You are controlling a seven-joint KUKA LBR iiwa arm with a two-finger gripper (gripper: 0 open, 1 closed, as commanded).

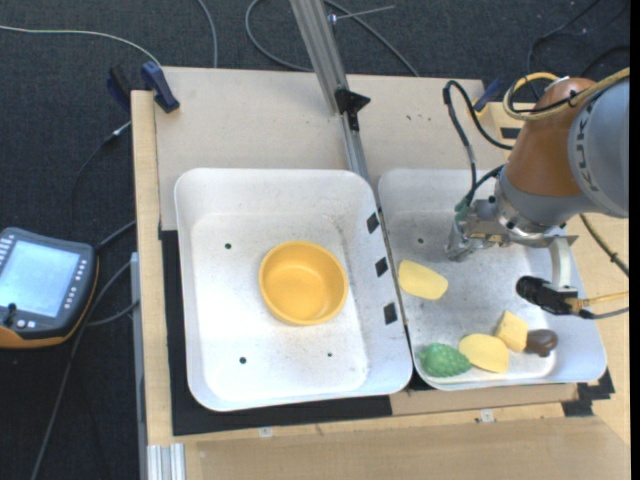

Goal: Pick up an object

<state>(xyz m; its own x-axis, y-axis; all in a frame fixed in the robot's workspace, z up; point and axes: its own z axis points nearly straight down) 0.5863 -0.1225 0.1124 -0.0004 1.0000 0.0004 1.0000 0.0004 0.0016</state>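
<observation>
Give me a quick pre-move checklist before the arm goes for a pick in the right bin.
1. Gripper over the right bin: ok.
2. Object between the fingers: cannot tell; none visible.
3. Nearest target, the pale yellow piece, lies apart from the others: ok.
4. Green piece, yellow piece, yellow wedge and brown piece crowd the near rim: not ok for a clean grasp.
5. Yellow bowl sits in the left bin, out of the way: ok.
</observation>
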